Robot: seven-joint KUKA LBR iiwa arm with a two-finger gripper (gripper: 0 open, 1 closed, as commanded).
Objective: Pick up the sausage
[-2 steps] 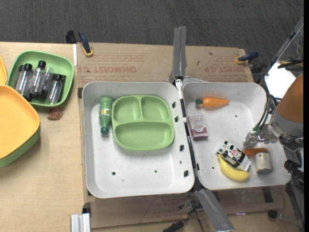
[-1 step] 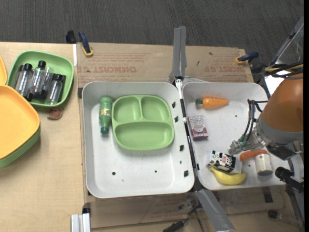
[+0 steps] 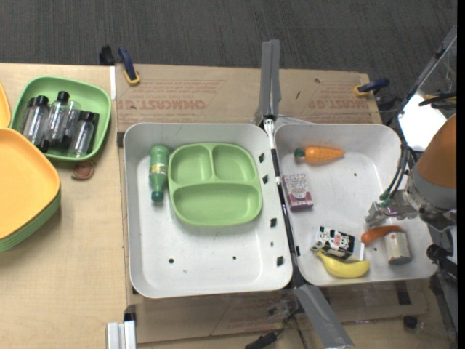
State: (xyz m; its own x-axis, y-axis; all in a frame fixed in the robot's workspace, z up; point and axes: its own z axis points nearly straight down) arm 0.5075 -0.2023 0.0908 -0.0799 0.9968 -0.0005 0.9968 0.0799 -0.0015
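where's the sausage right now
In the camera view the sausage lies in the right bin near its right wall, just under the gripper, with a small can beside it and the banana to its lower left.

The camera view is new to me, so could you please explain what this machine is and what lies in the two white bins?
This is one picture from a fixed camera above a bench, looking down at a slant. The grey robot arm with an orange band reaches in from the right; its gripper hangs over the right white bin, just above the small orange-red sausage, which lies in the bin. Around it lie an orange toy carrot, a small pink carton, a yellow banana, a black-and-white packet and a small grey can. The left white bin holds a green divided plate and a green bottle.
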